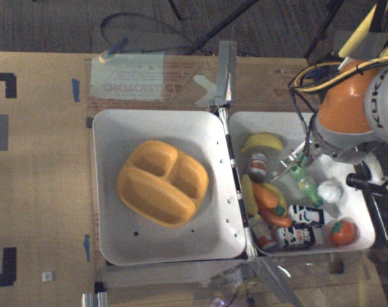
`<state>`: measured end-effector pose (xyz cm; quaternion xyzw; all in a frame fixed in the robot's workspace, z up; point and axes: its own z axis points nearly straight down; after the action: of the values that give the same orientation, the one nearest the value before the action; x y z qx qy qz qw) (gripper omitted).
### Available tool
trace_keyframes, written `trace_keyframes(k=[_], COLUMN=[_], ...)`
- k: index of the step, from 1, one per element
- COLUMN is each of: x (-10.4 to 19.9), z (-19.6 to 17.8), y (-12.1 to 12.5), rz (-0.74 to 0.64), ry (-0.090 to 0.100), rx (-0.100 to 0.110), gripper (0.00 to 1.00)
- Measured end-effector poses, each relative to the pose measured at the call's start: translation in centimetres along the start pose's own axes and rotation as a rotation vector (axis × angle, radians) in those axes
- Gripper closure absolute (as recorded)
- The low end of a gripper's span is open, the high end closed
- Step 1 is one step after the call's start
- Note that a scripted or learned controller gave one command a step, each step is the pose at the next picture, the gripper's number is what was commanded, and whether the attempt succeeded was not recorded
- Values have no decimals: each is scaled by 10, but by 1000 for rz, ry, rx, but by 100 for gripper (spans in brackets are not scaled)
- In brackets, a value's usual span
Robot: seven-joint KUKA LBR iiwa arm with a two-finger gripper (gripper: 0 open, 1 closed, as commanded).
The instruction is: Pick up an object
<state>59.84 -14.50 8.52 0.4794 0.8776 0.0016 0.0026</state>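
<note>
One arm point(351, 110) reaches from right over right bin point(363, 200); fingers point(295, 165) state unclear, near green bottle point(303, 179).

A rounded grey arm point(373, 107) is seen at the right of the scene, wrapped by a broad glossy orange band point(347, 107). Dark letters "KU" are printed on the grey shell beside the band. Yellow and black cables point(315, 75) are looped along its far side.
</note>
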Motion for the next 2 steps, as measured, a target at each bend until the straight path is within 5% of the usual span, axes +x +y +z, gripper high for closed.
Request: trace_keyframes(k=[1,2], x=[65,39], z=[-2,-1], y=[-56,5], rz=[-214,-98], ry=[0,-2], rx=[0,0], gripper=[0,0])
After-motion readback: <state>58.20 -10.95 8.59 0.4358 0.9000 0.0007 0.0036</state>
